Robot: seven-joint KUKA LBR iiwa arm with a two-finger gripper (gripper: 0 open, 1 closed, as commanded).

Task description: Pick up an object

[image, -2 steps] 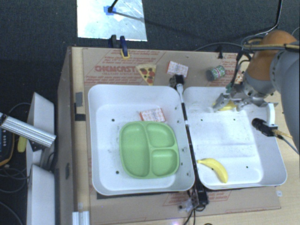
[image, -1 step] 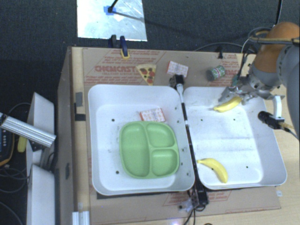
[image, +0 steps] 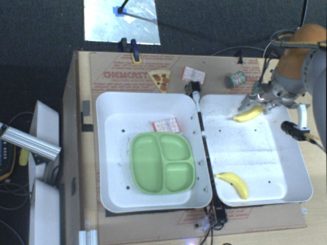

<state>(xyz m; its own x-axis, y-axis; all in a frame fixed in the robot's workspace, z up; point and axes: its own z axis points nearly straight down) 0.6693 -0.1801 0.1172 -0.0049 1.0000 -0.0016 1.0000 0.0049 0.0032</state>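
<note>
Two yellow bananas lie in the right bin [image: 255, 152]. One banana [image: 246, 116] rests near the bin's back edge, and my gripper [image: 255, 102] hangs right over its right end, touching or nearly touching it. The other banana [image: 234, 182] sits near the front left corner of that bin, well away from the gripper. In the left bin [image: 110, 137] there is a green divided plate [image: 163, 162] with a small red-and-white packet [image: 166, 125] just behind it.
Behind the bins, on the cardboard, lie a toy pizza slice [image: 160, 79], a small printed card [image: 193, 74] and a green can [image: 236, 78]. A black divider [image: 201, 131] runs between the bins. The grey arm [image: 301, 60] enters from the upper right.
</note>
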